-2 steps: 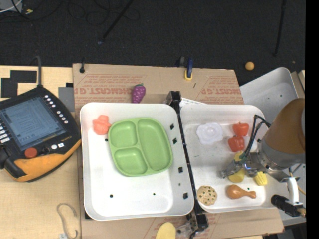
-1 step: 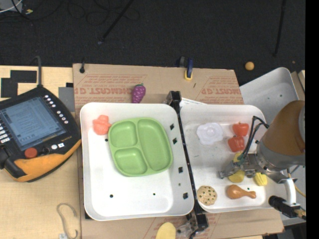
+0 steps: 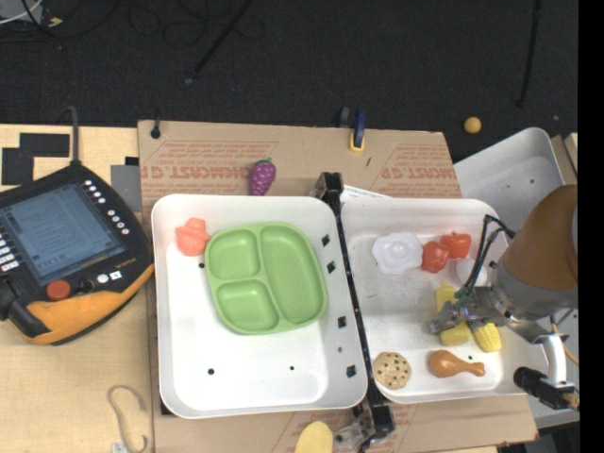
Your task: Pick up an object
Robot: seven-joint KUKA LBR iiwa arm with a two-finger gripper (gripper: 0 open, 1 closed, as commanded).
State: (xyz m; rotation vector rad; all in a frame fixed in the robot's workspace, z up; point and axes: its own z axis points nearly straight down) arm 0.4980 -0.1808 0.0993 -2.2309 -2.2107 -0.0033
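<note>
Cardboard underlies both bins. Nearest me, the right bin holds a cookie, drumstick and yellow corn by my gripper; I cannot tell its grip. Farther sit a red pepper and white lid. The left bin carries a green tray and pink toy.

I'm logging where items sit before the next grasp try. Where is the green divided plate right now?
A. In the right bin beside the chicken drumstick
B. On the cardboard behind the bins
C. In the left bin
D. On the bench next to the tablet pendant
C: the green divided plate lies flat on the floor of the left bin, with a pink toy near its upper left.
</note>
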